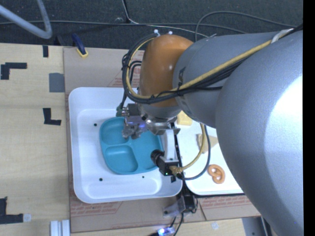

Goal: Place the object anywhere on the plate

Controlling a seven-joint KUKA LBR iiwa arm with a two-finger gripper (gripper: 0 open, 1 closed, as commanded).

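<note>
A blue divided plate (122, 151) lies in the left white bin (83, 146). My gripper (132, 128) hangs low over the plate's upper right part, under the orange band of the wrist. The wrist body covers the fingers from above, and no object is visible at them. In the right bin, partly behind the arm, lie a small brown pretzel-shaped object (215, 173), a pale yellow piece (183, 119) and a tan piece (205, 141).
The big grey arm covers most of the right bin (216, 188) and the right side of the view. Cables loop down beside the wrist to a black fitting (160, 161) over the plate's right edge. Wooden bench surface lies to the left.
</note>
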